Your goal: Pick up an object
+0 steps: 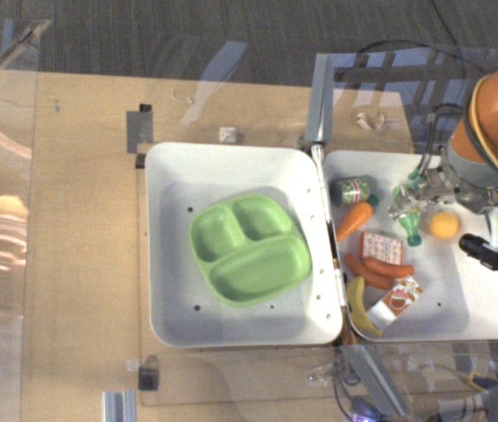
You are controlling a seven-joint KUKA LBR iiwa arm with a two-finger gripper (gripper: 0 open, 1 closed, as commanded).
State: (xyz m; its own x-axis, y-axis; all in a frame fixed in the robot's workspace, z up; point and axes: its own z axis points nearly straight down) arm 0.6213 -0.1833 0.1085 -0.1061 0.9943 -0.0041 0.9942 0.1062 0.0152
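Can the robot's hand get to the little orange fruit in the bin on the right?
Probably yes. The orange fruit lies uncovered on the floor of the right bin, and the hand is close by. The green bottle near it might get bumped.

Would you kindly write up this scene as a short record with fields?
left bin: one green divided plate
right bin: carrot, small can, green bottle, orange fruit, red packet, sausage, banana, small carton
arm: reaches in over the right bin's upper-right corner, its end close to the green bottle
task status: every object appears to lie in a bin
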